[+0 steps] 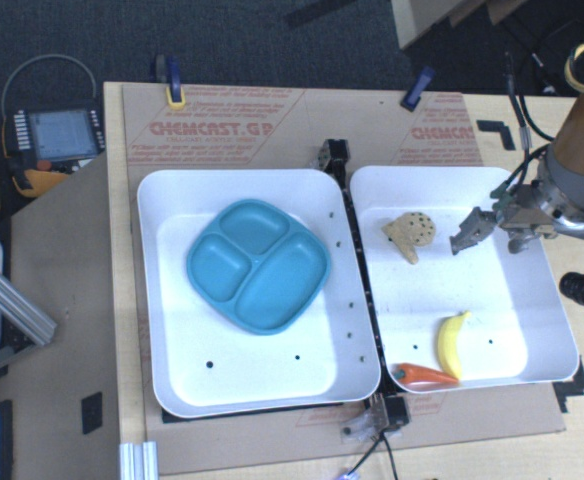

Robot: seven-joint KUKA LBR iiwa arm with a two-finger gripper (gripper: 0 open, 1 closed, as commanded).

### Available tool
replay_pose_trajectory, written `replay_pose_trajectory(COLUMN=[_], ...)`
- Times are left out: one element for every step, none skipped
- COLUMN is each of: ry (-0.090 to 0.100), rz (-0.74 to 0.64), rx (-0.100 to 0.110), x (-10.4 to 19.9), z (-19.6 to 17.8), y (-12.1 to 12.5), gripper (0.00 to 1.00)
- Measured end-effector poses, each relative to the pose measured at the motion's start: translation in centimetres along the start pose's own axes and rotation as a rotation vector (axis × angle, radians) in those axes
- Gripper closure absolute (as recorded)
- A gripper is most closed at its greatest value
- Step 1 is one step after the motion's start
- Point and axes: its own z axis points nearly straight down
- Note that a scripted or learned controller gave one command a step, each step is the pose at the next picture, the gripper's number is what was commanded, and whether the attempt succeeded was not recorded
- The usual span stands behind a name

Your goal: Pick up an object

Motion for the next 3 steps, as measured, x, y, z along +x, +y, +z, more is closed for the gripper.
replay_pose_trajectory(ry=[-0.001,0.000,0.001], rz=[-0.002,-0.001,-0.001], rx=[-0.007,-0.005,-0.002], x=[0.0,-0.3,0.0], z=[-0.3,4.2,10.4], y=[0.2,1.0,0.6], gripper=[0.00,0.00,0.00])
